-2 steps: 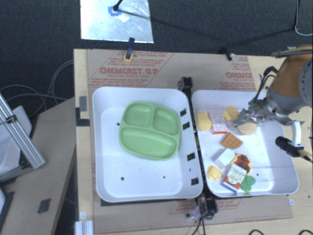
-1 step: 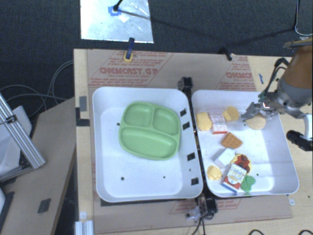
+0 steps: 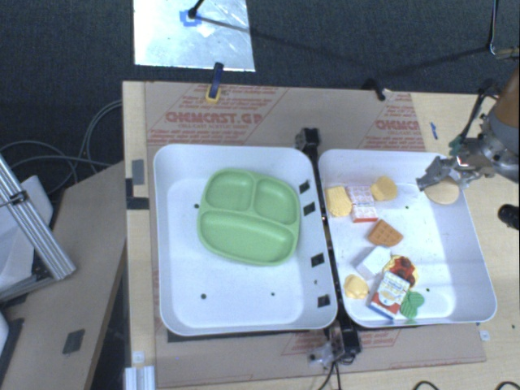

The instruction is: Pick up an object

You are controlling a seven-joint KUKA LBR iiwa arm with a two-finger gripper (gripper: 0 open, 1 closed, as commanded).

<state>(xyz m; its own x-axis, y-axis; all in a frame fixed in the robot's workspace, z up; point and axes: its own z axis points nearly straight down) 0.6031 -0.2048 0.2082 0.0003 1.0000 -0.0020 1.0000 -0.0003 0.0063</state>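
Camera view: the left bin (image 3: 175, 242) holds a green divided plate (image 3: 248, 216). The right bin (image 3: 463, 250) holds small food items: a yellow piece (image 3: 338, 201), a pink packet (image 3: 361, 197), a yellow lump (image 3: 384, 188), a waffle (image 3: 384, 234), a white block (image 3: 374, 260), a carton (image 3: 393, 287). The gripper (image 3: 443, 177) sits at the right bin's far right rim, just above a tan disc (image 3: 444, 193). Whether its fingers are spread or pinching cannot be told.

The divided plate (image 3: 248, 216) sits in the left bin (image 3: 175, 299) — the small food items (image 3: 374, 242) lie scattered in the right bin (image 3: 463, 258).
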